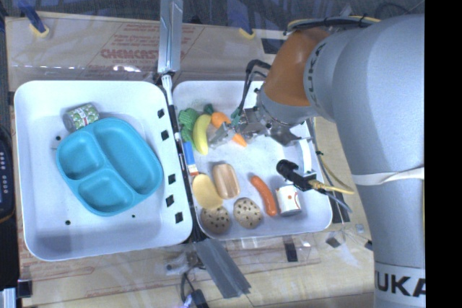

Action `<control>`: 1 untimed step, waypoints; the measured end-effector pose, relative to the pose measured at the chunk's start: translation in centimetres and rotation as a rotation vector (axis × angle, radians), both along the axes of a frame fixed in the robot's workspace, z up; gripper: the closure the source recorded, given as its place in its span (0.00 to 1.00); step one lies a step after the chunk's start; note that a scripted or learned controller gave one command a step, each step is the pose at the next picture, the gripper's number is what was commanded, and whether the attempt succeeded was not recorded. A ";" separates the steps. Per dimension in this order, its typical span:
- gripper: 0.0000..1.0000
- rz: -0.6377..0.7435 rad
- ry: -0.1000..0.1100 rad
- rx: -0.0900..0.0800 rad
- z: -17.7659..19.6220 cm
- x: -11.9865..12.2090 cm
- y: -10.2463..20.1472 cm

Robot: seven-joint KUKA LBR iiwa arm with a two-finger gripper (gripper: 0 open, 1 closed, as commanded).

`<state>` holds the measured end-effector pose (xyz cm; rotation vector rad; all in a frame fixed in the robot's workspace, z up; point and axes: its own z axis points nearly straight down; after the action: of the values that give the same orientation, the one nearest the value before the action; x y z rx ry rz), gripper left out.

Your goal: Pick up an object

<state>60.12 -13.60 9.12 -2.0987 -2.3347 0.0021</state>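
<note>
**A:** Where are the jaws?

**B:** Low over the upper left part of the right bin (pixel 263 155), at the end of the grey arm (pixel 375 119) that comes in from the right. I cannot tell whether they are apart or together, because the wrist covers them from above.

**A:** What lies closest to them?

**B:** A small orange piece (pixel 240 141) sits just beside them on the bin floor. To its left are a carrot (pixel 218 118), a yellow banana (pixel 201 133) and a green toy (pixel 188 119), packed close together near the divider. Nothing is visibly held.

**A:** And the rest of that bin?

**B:** A blue item (pixel 188 153) lies along the left wall below the banana. Further toward the near edge there is a bun (pixel 224 180) touching a yellow disc (pixel 206 191), then two cookies (pixel 216 218) (pixel 247 213) side by side. An orange sausage (pixel 263 196) lies aslant beside a small white cup (pixel 289 200) with a red label.

**A:** Does anything crowd the jaws?

**B:** The banana and carrot cluster on their left. The floor below and to their right is bare.

**A:** And the other bin?

**B:** The left bin (pixel 43 177) holds a blue divided plate (pixel 108 166) and a small can (pixel 81 115) at the plate's upper left corner. Both bins rest on the table (pixel 94 43).
</note>
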 end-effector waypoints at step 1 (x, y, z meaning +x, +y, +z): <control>1.00 0.002 0.001 -0.001 1.0 0.0 -0.1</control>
<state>60.13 -13.66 10.13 -2.0962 -2.3367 0.0038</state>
